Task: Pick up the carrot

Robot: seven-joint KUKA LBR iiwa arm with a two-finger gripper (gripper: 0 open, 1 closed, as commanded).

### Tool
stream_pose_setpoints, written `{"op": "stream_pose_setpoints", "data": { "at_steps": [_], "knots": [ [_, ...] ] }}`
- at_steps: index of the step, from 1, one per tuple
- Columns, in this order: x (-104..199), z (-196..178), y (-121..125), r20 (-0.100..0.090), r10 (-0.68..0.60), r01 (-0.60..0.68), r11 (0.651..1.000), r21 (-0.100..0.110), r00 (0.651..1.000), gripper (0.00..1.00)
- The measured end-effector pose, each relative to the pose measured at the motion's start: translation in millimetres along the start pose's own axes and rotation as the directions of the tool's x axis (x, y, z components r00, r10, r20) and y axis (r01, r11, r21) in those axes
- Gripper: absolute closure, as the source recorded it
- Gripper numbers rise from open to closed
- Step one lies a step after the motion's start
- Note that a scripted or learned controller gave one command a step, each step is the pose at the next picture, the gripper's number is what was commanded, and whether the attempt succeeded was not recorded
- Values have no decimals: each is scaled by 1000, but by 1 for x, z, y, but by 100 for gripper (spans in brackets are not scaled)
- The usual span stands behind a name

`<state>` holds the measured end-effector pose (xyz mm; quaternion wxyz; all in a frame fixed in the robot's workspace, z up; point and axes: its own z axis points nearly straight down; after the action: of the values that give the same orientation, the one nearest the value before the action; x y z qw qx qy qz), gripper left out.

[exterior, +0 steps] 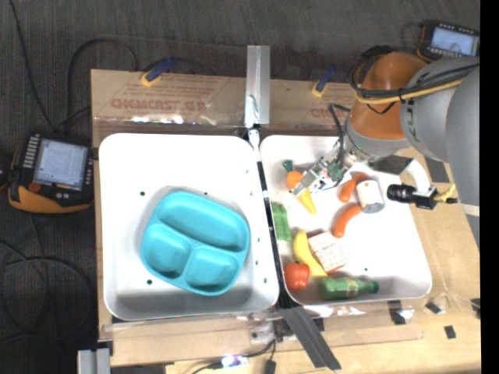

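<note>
The carrot [293, 179] is small and orange with a green top, lying in the upper left of the right bin [405, 240]. My gripper [314, 179] is low in that bin, right beside the carrot on its right, pointing down-left. A yellow piece [309, 202] lies just below the gripper. Whether the gripper touches the carrot is not clear from this view.
Around it in the right bin lie two orange sausage shapes [345, 220], a white cylinder [371, 196], a banana [306, 252], a small box [327, 253], a tomato [296, 276], a green bottle [348, 288] and a green vegetable [280, 221]. The left bin [125, 162] holds a teal divided plate [195, 241].
</note>
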<state>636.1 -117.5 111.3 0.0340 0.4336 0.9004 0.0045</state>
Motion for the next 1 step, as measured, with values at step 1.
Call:
{"op": "stream_pose_setpoints", "data": {
  "at_steps": [1],
  "knots": [
    [-15, 2, 19, -25, -136, 137, 990, 22, 990, 0]
  ]
}}
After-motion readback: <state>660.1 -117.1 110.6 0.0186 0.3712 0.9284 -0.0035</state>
